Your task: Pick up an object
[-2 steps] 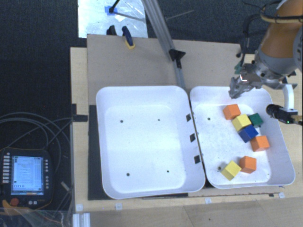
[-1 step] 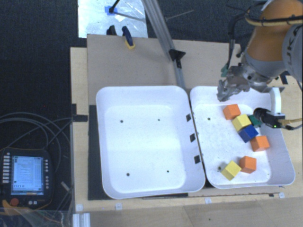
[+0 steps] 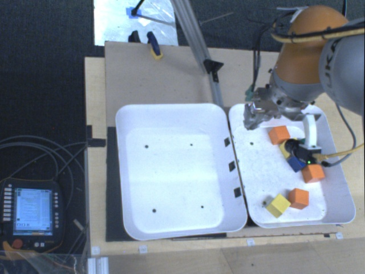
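Under the arm, tool [image 3: 255,117] indistinct, blue block [image 3: 296,164] partly hidden by cable.

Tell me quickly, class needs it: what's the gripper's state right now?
Gripper: cannot be told; it hangs over the right bin, above its far left corner.

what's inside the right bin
The right bin holds a yellow block, three orange blocks and a blue block. The gripper hangs over its upper left. The arm and cables cover part of the floor.
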`<state>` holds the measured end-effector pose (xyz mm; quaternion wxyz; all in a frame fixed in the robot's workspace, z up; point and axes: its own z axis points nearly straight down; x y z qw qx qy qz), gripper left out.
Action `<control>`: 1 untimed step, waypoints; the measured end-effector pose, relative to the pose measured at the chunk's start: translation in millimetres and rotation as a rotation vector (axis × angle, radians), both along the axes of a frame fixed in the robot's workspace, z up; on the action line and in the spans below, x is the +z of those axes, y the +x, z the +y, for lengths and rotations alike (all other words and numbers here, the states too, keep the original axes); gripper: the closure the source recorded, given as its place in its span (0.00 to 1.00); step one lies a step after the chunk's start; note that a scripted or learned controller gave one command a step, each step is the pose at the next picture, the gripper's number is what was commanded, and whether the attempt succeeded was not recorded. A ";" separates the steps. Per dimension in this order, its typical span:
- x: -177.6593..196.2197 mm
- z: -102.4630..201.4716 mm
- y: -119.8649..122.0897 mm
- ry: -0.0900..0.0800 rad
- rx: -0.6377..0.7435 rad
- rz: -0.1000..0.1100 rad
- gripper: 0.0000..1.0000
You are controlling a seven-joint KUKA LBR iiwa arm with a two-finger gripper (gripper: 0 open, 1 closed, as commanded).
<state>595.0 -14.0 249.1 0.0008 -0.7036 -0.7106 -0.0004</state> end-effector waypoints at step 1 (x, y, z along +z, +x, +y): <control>7.4 45.1 -15.2 0.001 0.001 -0.002 1.00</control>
